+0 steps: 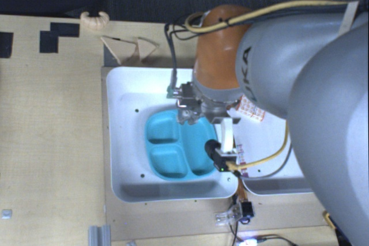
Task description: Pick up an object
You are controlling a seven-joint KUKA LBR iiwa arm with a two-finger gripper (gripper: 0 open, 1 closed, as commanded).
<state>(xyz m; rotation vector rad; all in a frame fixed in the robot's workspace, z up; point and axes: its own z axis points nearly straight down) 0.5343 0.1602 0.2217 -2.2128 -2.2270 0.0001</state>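
A blue tray with compartments lies in the left white bin. The gripper hangs over the tray's upper right part, the tray spreading toward seven o'clock beneath it.

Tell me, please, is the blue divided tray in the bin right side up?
Right side up: the blue tray lies in the white bin, its compartments' hollows facing the camera.

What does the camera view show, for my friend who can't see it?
A big grey robot arm with an orange band reaches down from the right over a blue tray with compartments. The tray lies in a shallow white bin on a tan bench. The arm's wrist blocks part of the tray.
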